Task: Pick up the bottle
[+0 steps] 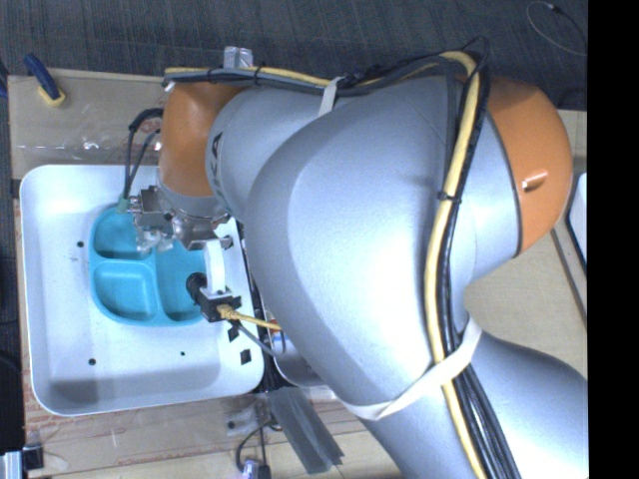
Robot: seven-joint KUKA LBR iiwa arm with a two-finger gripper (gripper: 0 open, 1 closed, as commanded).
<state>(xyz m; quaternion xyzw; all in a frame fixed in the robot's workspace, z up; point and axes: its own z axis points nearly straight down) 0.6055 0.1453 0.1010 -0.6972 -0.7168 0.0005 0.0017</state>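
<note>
Arm (pixel 399 267) covers most of the desk. Claw (pixel 165 230) low in left bin (pixel 50 297), over blue divided tray (pixel 125 287). Claw state: cannot tell. Bottle not identifiable; its bearing and long axis from claw undetermined.

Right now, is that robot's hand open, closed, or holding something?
Hand: low over the blue divided tray in the left white bin; open or closed cannot be told, and nothing is seen held.
</note>
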